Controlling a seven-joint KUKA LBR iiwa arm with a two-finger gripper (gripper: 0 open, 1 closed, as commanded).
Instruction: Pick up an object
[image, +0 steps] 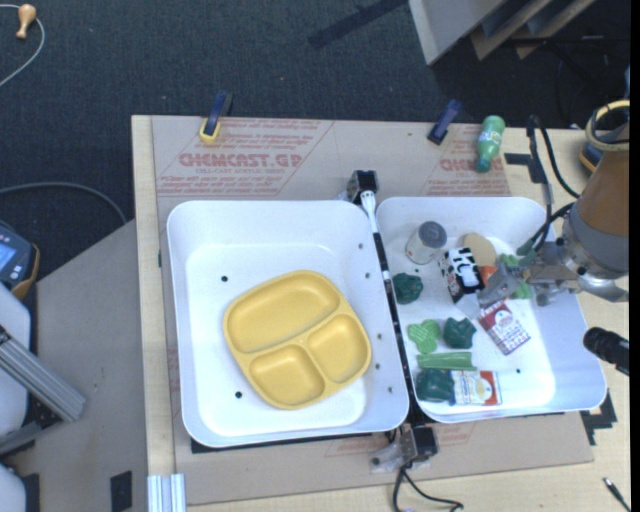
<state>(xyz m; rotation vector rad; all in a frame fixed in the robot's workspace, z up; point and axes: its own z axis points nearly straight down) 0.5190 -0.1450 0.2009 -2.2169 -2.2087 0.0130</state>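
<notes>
The right bin (570, 385) holds several small things: a grey cup (431, 237), a black-and-white cow toy (461, 271), a tan round piece (481, 246), a red-and-white packet (505, 329), green toys (407, 288) (458, 331) (425, 334), a green stick (445, 360) and a dark green carton (453, 386). My gripper (507, 287) reaches in from the right. It sits low over the bin's middle, just above the packet and right of the cow toy. An orange bit (488, 272) shows beside it.
The left bin (200, 300) bears a yellow divided plate (296, 338). A green bottle (489, 143) lies on the bench behind the right bin. Clamps (212, 118) (444, 123) grip the bench's far edge. The arm's body (606, 225) covers the right bin's far right corner.
</notes>
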